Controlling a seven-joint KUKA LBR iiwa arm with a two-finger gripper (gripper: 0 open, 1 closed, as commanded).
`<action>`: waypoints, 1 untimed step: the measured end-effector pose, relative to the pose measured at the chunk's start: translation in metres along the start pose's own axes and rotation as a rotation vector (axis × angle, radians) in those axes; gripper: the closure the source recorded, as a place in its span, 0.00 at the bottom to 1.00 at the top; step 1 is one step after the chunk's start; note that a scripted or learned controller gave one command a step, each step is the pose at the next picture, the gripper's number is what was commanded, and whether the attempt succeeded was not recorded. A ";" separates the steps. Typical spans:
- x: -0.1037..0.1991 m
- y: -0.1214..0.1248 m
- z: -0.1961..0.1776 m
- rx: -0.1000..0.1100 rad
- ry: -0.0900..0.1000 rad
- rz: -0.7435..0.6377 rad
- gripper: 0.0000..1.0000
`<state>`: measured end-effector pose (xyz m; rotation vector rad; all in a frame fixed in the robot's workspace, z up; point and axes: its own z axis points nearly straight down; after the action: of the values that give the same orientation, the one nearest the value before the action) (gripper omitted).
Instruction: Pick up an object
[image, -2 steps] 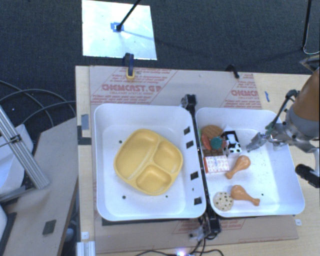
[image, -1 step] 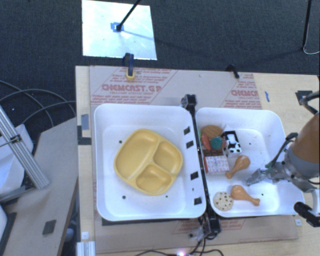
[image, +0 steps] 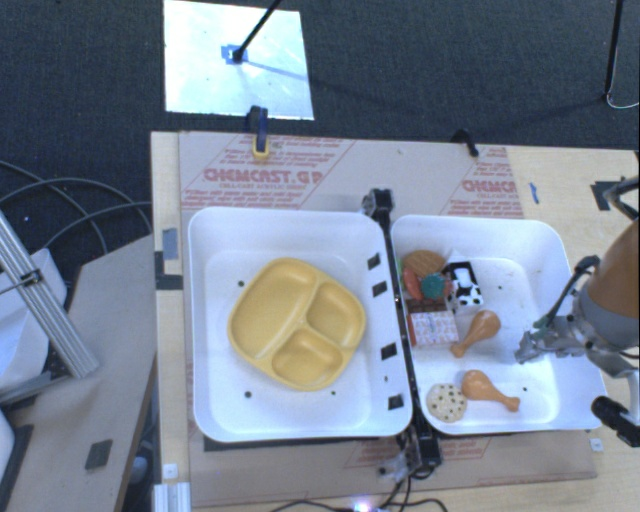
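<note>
The arm reaches in at three o'clock, gripper (image: 532, 347) low over the right bin (image: 540, 240), grip unreadable from here, nearest drumstick (image: 474, 333) lying just toward nine o'clock.

Dark carpet floor (image: 90, 80) surrounds the wooden bench (image: 420, 165), with a pale square sheet (image: 237, 60) lying beyond it.
</note>
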<state>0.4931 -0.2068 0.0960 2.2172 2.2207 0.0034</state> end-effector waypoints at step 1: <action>0.000 0.001 -0.010 -0.003 0.000 -0.001 1.00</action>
<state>0.4941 -0.2069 0.1065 2.2143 2.2204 0.0059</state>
